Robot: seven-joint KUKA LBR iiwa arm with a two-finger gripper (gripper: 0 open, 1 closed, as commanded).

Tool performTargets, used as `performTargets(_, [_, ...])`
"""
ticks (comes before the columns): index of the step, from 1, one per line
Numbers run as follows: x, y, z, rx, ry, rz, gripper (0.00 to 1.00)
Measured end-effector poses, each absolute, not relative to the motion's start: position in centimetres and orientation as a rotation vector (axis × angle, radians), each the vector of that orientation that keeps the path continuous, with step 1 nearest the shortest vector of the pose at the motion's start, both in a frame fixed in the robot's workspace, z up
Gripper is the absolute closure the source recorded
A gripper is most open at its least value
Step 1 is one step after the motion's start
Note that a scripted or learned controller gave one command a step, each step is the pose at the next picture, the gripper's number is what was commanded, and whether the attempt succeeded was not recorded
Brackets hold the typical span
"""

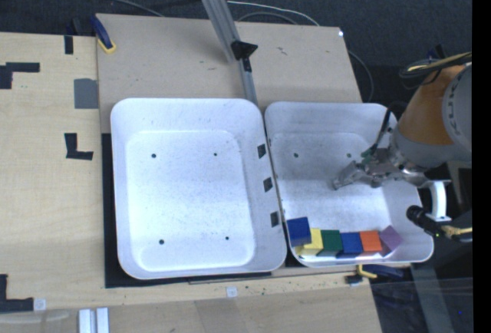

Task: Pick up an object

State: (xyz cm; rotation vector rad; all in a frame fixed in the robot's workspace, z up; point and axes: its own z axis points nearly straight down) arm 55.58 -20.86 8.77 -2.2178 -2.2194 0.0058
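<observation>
Along the front wall of the right bin (322,118) lies a row of small blocks: a blue one (298,229), a yellow one (311,245), a green one (331,240), another blue one (351,243), an orange one (370,241) and a purple one (390,237). My gripper (341,182) hangs low over the middle of the right bin, pointing left, behind the row of blocks and well apart from it. Nothing shows between its fingers.
The left bin (184,113) sits beside the right one, joined by black clips. A slanted metal rail (215,1) runs from the top down to the bins' shared back corner. The grey arm with its orange band (430,117) enters at the right.
</observation>
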Motion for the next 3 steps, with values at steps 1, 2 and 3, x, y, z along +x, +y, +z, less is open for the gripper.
performTargets(1, [58.3,-20.9,17.8,-2.224,-2.23,-0.006,0.0])
performTargets(2, [57.9,-20.9,8.8,-2.218,-2.22,0.006,0.0])
performTargets(3, [59.4,-20.9,17.9,-2.224,-2.229,-0.005,0.0])
